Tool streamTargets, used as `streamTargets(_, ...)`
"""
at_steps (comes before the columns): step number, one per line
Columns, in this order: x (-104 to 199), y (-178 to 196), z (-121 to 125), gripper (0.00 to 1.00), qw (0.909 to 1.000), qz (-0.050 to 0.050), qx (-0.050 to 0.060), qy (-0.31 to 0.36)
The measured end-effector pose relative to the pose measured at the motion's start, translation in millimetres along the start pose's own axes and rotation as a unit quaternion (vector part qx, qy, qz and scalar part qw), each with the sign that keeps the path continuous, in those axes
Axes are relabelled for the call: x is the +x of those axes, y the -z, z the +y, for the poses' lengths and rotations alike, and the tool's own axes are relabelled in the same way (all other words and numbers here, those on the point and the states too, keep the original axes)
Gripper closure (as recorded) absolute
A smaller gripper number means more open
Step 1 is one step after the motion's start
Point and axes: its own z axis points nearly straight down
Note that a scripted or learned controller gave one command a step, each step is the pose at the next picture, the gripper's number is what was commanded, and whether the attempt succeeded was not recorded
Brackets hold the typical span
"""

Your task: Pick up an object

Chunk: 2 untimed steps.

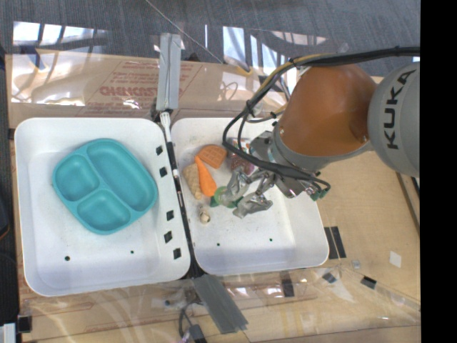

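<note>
Hand: metal two-finger hand (243, 195) is down inside the right shallow white bin (300, 245); grip cannot be told.
Object: orange plastic carrot (205, 178) lies just left of the hand.
Far left: teal three-compartment plate (104, 184) sits in the other bin.

i read two white bins, the left bin (28, 191) and the right bin (300, 241). the divided plate (105, 184) is plain teal, no pattern. in the other bin i see an orange carrot (205, 178) with a green tip, a tan bread piece (192, 180), a reddish-brown round item (211, 156) and a small beige bit (205, 216). the arm (400, 120) is grey with black lettering, its band (325, 113) orange; the gripper (243, 195) is silvery metal.
</note>
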Motion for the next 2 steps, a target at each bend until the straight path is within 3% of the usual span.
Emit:
streamTargets(1, -5.5, -124.4, -11.6, 1.00, 0.9790, 0.003, -0.005, 0.204)
streamTargets(2, -9.4, -111.7, -11.2, 1.00, 0.9783, 0.001, -0.002, 0.207)
